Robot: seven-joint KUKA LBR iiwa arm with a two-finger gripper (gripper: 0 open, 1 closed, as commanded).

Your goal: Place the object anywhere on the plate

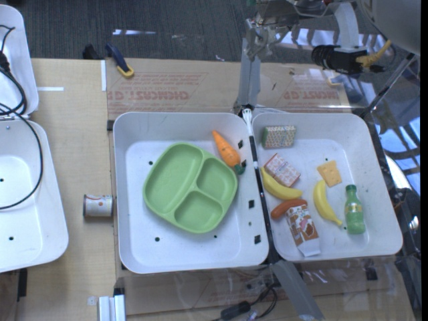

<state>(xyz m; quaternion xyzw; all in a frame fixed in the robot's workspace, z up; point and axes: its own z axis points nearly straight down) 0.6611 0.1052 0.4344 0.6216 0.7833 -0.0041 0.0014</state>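
A light green divided plate (pixel 190 187) lies in the middle of the left bin (pixel 134 246). An orange carrot (pixel 227 150) with a green tip rests on the bin floor just past the plate's upper right rim, close to the wall between the bins. My gripper (pixel 255 35) hangs high behind the bins, above the far end of that wall, well away from the plate and the carrot. I see nothing held in it.
The right bin (pixel 374 243) holds a green block (pixel 279 136), a pink packet (pixel 282 169), two bananas (pixel 279 188) (pixel 324 202), a red sausage (pixel 287 208), a carton (pixel 304 229), a cracker (pixel 329 172) and a green bottle (pixel 354 209). A small can (pixel 98 206) lies left of the bins.
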